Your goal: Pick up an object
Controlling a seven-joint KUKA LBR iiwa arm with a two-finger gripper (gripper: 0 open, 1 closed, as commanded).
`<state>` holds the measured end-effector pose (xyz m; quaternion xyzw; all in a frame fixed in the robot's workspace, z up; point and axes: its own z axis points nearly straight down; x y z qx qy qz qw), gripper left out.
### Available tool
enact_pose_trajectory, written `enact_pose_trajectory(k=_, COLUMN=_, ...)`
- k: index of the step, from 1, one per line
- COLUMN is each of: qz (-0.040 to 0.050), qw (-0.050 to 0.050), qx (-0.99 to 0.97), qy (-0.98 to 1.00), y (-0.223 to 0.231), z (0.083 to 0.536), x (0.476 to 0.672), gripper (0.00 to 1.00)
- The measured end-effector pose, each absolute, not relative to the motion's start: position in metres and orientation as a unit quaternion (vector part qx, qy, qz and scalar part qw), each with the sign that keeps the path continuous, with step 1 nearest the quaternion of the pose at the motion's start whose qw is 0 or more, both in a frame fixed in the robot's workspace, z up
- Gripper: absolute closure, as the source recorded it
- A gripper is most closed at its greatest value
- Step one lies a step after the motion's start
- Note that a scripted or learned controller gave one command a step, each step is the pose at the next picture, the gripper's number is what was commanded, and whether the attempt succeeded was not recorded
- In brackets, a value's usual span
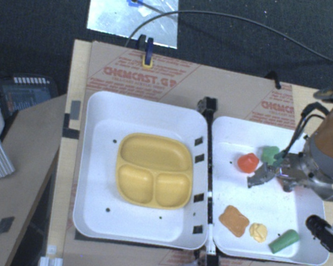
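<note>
My gripper [259,177] hangs over the middle of the right bin [225,237], reaching in from the right. A red round object [248,162] lies just to its upper left, and a green object [270,154] sits right behind it, partly covered by the wrist. Along the front of the bin lie an orange-brown piece [233,220], a small yellow piece [257,231] and a green cylinder [283,241]. Nothing shows between the fingers.
The left bin [97,149] holds a yellow divided tray [152,170]. A black divider with clips [206,167] runs between the bins. A black part of the arm [324,231] sticks out over the right bin's right rim.
</note>
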<state>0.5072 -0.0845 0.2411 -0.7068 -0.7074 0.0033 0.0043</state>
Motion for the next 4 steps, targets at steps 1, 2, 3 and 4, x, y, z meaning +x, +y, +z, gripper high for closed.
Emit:
enact_pose_trajectory(k=1, qz=-0.0005, qw=0.0, qx=-0.706, qy=-0.708, y=-0.084, z=0.247, x=0.51, gripper=0.0)
enact_pose_trajectory(k=2, qz=0.0005, qw=0.001, qx=-0.707, qy=-0.707, y=-0.088, z=0.204, x=0.507, gripper=0.0)
enact_pose_trajectory(k=3, qz=0.0005, qw=0.001, qx=-0.707, qy=-0.707, y=-0.085, z=0.159, x=0.514, gripper=0.0)
enact_pose_trajectory(k=4, qz=0.0007, qw=0.001, qx=-0.707, qy=-0.707, y=-0.091, z=0.115, x=0.514, gripper=0.0)
